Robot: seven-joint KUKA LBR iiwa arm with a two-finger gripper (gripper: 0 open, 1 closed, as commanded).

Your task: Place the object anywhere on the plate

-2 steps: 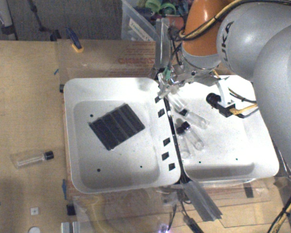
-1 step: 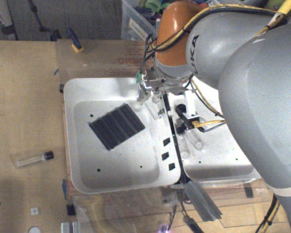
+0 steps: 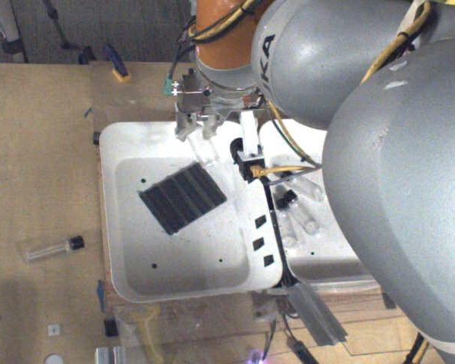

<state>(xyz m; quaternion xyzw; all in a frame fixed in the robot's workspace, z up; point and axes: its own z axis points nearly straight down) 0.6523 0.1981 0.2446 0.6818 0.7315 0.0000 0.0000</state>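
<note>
- clear vial with black cap (image 3: 51,247) lies on the desk (image 3: 38,142), well left of and below the end effector, outside both bins
- left bin (image 3: 129,279): dark ribbed plate (image 3: 183,197) lies flat and skewed, just below the end effector
- end effector (image 3: 197,131) sits at the left bin's upper rim; two pale fingers (image 3: 183,129) point down, a small gap between them, nothing visibly gripped, so it reads as released
- a clear thing (image 3: 205,152) lies just under the fingertips, at the plate's upper edge; possibly the object, too faint to confirm
- right bin (image 3: 318,268): right of and below the end effector, holds clear vials (image 3: 299,211), one with a black cap, mostly hidden by the arm (image 3: 364,89)
</note>
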